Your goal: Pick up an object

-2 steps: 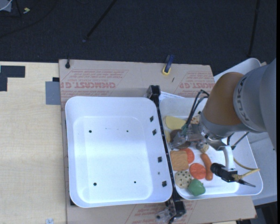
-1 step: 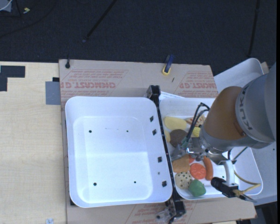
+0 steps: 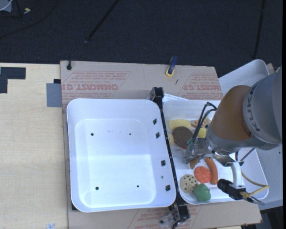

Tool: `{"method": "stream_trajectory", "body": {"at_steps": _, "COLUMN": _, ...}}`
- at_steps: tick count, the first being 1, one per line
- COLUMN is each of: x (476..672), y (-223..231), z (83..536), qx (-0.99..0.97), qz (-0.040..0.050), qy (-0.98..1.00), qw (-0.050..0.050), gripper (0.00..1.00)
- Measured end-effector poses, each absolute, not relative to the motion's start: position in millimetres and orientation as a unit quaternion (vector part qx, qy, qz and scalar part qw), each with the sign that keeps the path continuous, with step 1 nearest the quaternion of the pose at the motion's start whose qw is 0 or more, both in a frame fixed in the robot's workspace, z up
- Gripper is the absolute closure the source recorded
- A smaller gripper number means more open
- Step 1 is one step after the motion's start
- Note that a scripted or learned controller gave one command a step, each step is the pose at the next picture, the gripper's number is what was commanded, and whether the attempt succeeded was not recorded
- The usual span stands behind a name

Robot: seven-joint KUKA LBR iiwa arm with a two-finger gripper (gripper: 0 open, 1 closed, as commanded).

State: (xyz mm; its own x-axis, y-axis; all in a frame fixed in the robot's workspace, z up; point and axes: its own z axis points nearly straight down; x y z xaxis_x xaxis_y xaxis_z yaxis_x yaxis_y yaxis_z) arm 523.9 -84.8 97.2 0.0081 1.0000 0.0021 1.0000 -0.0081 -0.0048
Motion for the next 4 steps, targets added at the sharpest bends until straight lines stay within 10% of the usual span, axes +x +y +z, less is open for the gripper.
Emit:
{"method": "stream_trajectory", "body": {"at_steps": 1, "x": 523.5, "y": -86, "z": 106, "qx": -0.712, "qz": 0.0012, "qy": -0.702, "qw": 0.003, "gripper": 1.0}}
{"method": "stream_trajectory", "body": {"at_steps": 3, "x": 614.1, "y": 41, "z": 196, "qx": -0.705, "qz": -0.0008, "qy": -0.709, "qw": 0.0, "gripper": 1.0}}
{"method": "stream_trajectory", "body": {"at_steps": 4, "x": 632.6, "y": 27, "z": 395, "qx": -0.707, "qz": -0.0062, "qy": -0.707, "qw": -0.006, "gripper": 1.0}}
